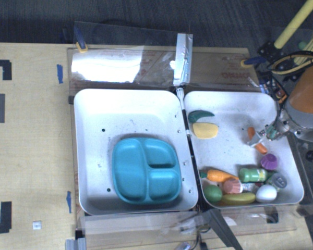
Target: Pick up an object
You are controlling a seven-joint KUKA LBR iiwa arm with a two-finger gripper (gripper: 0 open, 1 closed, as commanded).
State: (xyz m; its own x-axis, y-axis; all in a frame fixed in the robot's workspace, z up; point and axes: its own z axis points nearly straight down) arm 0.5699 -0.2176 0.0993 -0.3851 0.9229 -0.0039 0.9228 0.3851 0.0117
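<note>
Gripper over right bin – finger state unclear, glossy toy food heaped below, smooth teal divided tray left.

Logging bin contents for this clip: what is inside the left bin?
The left bin holds one thing, a blue divided tray with three compartments, lying flat toward the near side. Bare white floor shows around it. Anything beneath the tray is covered.

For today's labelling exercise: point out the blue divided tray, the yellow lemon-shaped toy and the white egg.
blue divided tray (pixel 130 171), camera view, floor of its large left compartment.
yellow lemon-shaped toy (pixel 205 130), camera view, middle of its body.
white egg (pixel 266 193), camera view, centre of its top.
</note>
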